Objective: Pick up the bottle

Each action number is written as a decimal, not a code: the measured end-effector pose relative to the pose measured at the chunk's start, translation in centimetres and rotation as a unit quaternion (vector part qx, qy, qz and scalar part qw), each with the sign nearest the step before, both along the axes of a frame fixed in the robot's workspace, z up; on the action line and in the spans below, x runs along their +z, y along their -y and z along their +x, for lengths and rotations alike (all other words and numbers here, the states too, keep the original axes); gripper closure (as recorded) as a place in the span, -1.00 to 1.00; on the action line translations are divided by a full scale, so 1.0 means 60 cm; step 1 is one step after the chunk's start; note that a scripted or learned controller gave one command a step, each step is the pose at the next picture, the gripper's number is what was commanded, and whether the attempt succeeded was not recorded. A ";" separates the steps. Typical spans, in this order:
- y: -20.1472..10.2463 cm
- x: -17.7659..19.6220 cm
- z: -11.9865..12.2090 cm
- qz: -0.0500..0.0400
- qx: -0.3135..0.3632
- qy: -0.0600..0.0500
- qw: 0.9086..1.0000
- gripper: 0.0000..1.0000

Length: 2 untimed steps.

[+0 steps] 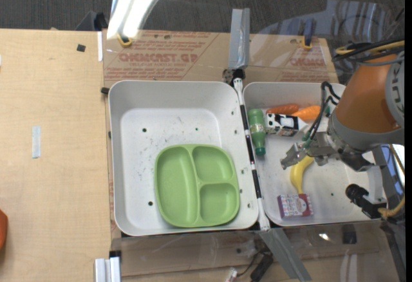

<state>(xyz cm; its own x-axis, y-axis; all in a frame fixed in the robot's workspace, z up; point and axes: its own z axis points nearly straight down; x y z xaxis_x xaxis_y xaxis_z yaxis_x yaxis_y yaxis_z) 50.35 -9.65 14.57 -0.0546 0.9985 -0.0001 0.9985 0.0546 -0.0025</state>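
Lying to the gripper's (297, 157) left in the camera view, the green bottle (257, 132) rests flat in the right bin (335, 210), close against that bin's left wall. Its long axis runs roughly up and down the picture, cap end toward the far side and the narrower end pointing toward the near edge, so it sits nearly parallel to the divider between the two bins. The gripper hangs low over the middle of the same bin, directly above the upper end of a banana (297, 174), with its fingers spread apart in a modest gap and nothing caught between them. Bottle and gripper are near each other but clearly apart; the bare white floor shows between them.

Judging from this, the coming move is a short sideways shift to the left and slightly toward the far side, with the fingers turned so they close across the bottle's narrow width, not along its length. The wall just beyond the bottle leaves little room for the outer finger. Past the bottle's upper end, toward the gripper's far side, lie a black-and-white toy (282, 122) and an orange carrot-like piece (293, 109); a small pink carton (294, 205) sits on the gripper's near side.
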 end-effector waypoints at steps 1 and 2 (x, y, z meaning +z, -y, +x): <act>0.016 -0.092 -0.045 0.000 0.016 -0.001 1.000 -1.00; 0.017 -0.079 -0.045 0.000 0.014 -0.001 1.000 1.00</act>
